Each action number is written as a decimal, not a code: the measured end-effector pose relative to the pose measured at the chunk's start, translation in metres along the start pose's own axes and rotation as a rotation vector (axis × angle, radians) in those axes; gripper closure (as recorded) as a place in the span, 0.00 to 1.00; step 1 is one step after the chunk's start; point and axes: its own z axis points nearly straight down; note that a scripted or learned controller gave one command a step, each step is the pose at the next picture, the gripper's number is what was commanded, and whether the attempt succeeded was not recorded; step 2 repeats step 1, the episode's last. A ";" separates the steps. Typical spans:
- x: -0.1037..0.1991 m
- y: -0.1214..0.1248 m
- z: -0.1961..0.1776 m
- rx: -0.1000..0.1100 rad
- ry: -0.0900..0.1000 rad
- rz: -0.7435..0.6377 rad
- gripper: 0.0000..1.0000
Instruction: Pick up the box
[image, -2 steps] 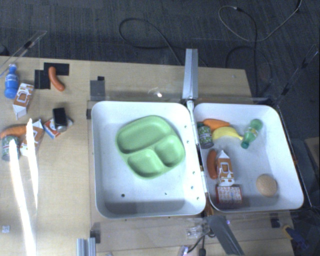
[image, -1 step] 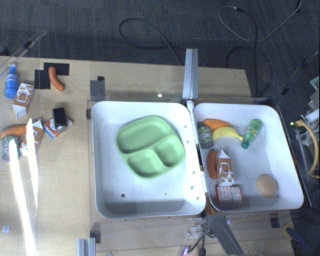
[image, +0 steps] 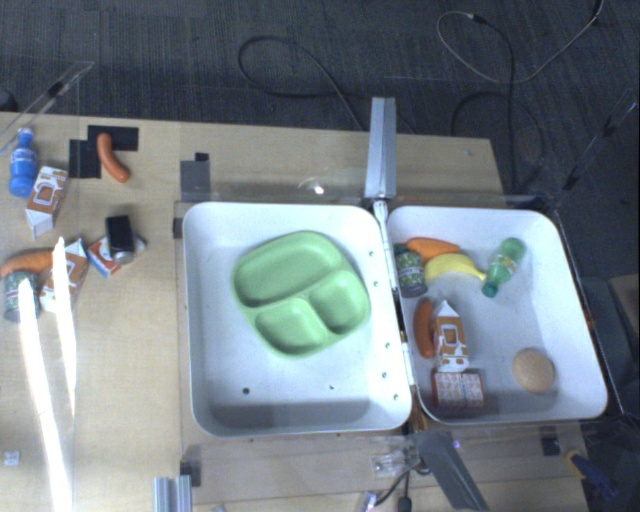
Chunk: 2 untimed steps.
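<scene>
Wooden counter carries two white bins side by side, with dark carpet and cables beyond its far edge. How far open the end effector is, and whether it has hold of anything, cannot be told from this view. The box (image: 458, 390) lies flat on the floor of the right bin (image: 590, 395), in its near-left corner, with nothing gripping it, so I judge the pick as not yet begun: the approach, the grasp and the lift all remain. A small carton (image: 450, 338) stands just beyond the box and looks to touch its far edge, and a sausage (image: 425, 328) lies just left of the carton along the bin's left wall. Toward the far-left corner sit a can (image: 409, 270), a banana (image: 455, 268) and a carrot (image: 432, 246), with a green bottle (image: 503, 266) beside them. A round brown thing (image: 534, 369) rests near the right wall, apart from the box. A green divided plate (image: 300, 292) lies in the left bin (image: 215, 400).
</scene>
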 end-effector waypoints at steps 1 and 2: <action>-0.007 -0.004 0.128 0.005 -0.006 0.077 1.00; -0.007 -0.004 0.128 0.005 -0.006 0.077 1.00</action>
